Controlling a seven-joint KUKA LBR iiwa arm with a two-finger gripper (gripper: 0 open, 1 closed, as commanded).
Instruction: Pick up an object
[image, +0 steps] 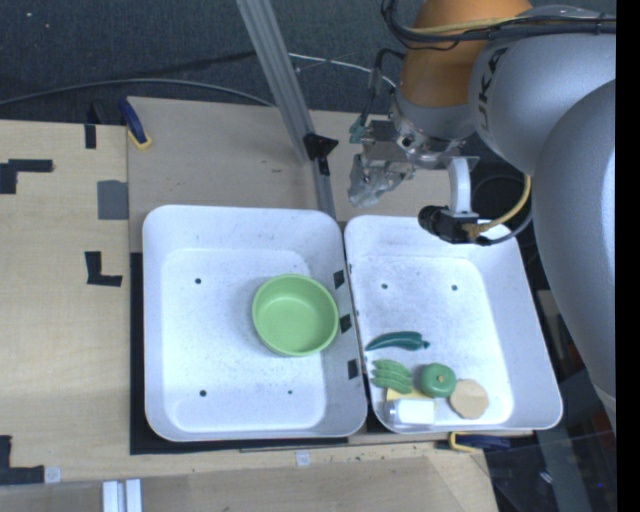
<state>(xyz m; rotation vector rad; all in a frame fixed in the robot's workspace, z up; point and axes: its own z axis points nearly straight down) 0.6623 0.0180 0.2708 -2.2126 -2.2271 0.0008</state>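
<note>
My claw (378, 185) hung above the bench near the top of the frame, just past the far rim of the right bin (530, 330) and close to the seam where it met the left bin (165, 300). From this slant the tip was a blurred grey cluster, and I could not tell how it was set; nothing visible was caught in it.

The things worth taking lay well apart from me, huddled in the lower part of the right bin: a dark green pepper (398, 342), below it a lighter green bumpy piece (393, 376), a round green piece (437, 380) beside that, a tan disc (468, 400) at lower right, and a pale white block (414, 411) touching the near wall. A green bowl (294, 315) sat alone in the middle of the left bin.

I judged this to be the approach stage: nothing was grasped yet, and I was not yet over a target. The next move called for travelling down the frame across the right bin, choosing one piece, and descending on it. The pepper looked the best candidate, as it lay slightly clear of the others; the rest were packed so closely that I risked nudging neighbours.
</note>
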